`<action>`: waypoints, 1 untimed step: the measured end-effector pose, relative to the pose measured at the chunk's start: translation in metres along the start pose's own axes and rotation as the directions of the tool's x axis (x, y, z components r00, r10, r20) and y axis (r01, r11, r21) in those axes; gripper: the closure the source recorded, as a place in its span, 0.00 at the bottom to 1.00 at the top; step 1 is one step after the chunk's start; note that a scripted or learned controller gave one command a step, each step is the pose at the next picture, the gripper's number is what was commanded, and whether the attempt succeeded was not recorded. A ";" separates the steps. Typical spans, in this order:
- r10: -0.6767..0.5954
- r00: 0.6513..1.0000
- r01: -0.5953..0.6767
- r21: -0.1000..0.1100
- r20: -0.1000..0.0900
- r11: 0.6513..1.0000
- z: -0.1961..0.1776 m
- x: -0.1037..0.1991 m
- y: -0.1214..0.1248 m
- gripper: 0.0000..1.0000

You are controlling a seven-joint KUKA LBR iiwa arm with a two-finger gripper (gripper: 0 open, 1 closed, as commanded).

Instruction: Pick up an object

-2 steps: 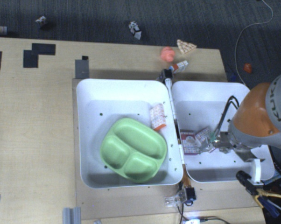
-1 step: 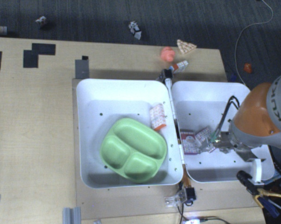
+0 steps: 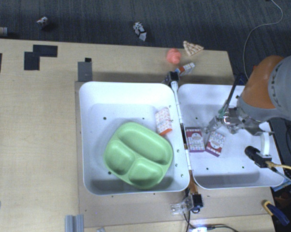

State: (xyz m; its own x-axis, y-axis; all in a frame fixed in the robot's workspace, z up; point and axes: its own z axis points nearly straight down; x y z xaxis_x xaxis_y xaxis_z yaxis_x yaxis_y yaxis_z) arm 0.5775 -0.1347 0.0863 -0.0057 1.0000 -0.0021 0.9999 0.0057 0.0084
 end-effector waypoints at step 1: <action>0.003 1.000 -0.003 -0.001 0.002 1.000 -0.001 0.049 -0.042 0.00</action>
State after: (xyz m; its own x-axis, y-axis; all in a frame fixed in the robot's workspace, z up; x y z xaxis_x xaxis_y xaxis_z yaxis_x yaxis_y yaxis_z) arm 0.5350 -0.0855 0.0872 -0.0027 1.0000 -0.0040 1.0000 0.0027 0.0091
